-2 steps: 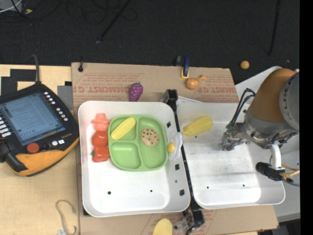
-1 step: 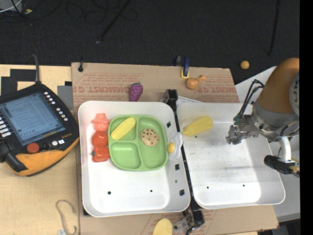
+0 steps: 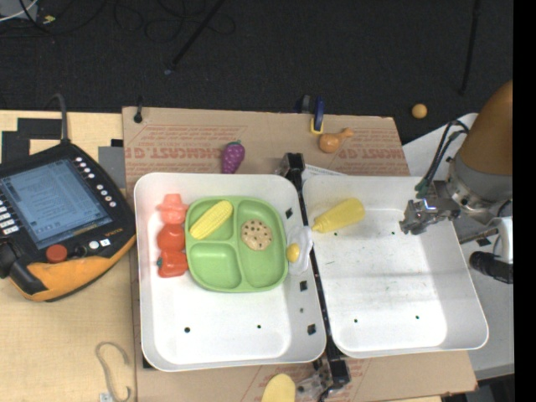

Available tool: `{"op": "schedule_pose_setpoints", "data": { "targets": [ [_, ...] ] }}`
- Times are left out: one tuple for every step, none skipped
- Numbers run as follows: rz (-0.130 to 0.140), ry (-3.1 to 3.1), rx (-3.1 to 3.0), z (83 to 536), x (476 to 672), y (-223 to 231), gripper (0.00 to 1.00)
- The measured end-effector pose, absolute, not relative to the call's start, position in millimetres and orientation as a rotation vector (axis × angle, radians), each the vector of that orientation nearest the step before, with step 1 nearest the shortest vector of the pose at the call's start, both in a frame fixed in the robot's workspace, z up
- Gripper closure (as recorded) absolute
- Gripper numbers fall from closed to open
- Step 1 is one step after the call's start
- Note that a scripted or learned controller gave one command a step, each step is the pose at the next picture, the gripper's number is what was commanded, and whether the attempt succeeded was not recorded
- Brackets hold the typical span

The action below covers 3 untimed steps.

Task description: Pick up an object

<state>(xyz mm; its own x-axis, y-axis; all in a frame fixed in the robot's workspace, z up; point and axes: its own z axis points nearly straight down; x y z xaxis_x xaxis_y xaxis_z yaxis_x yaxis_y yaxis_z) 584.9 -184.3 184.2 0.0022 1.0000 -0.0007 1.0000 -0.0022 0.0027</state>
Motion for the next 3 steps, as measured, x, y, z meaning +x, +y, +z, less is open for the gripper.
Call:
{"op": "schedule_pose_setpoints", "data": {
  "targets": [
    [0.003, 2.218, 2.221, 230.6, 585.4, -186.0, 1.0],
    [0.0, 2.227, 2.22, 218.5, 602.1, -136.0, 1.0],
    [0.003, 2.227, 2.217, 233.5, 617.8, -84.0, 1.0]
  ]
}}
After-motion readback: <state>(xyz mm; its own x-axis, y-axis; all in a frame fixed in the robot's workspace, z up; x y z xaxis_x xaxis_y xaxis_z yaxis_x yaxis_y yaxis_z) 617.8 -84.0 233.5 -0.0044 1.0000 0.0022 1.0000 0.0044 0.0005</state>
